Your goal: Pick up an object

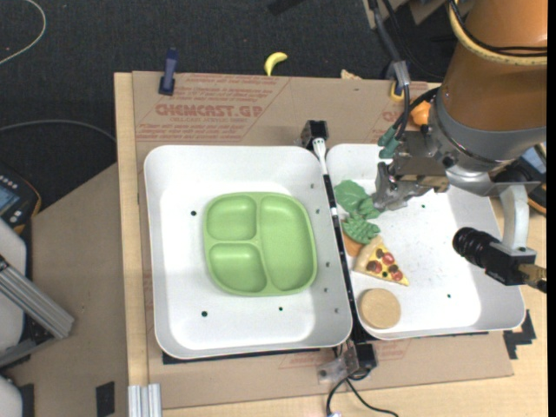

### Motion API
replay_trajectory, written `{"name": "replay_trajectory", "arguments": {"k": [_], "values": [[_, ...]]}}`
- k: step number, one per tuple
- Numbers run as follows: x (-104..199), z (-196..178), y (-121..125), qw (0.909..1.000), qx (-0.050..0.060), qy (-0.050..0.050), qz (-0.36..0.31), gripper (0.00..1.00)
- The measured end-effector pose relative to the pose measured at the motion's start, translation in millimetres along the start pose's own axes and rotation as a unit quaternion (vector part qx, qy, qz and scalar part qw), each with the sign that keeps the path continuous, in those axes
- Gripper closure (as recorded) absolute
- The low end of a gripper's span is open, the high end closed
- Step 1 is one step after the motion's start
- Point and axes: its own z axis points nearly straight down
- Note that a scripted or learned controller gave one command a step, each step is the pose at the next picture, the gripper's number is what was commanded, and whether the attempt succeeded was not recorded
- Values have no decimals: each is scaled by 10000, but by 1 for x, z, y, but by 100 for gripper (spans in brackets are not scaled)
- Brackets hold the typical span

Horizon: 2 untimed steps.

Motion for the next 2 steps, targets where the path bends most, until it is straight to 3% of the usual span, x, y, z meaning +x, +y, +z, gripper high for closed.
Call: {"name": "replay_trajectory", "arguments": {"k": [1,2], "values": [[41,75,0,10000,12,5,-45,100],[38,-82,1,9999,-141,29,-36,100]]}}
